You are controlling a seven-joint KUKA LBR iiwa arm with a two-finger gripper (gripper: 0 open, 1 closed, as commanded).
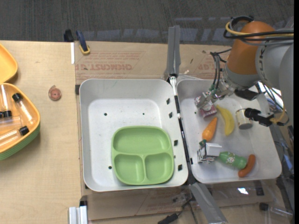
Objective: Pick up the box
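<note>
Apparently fingers [209, 98] over box [209, 150]-side bin [266, 171].

From my seat the only lettering I can read is on the cardboard sheet [122, 62] lying just behind the left bin [86, 125]. Red block capitals run along it, upside down and mirrored to my view, and seem to spell CHEMCAST. The small box [209, 152] in the right bin [268, 169] carries print, but it is too small to make out.
</note>
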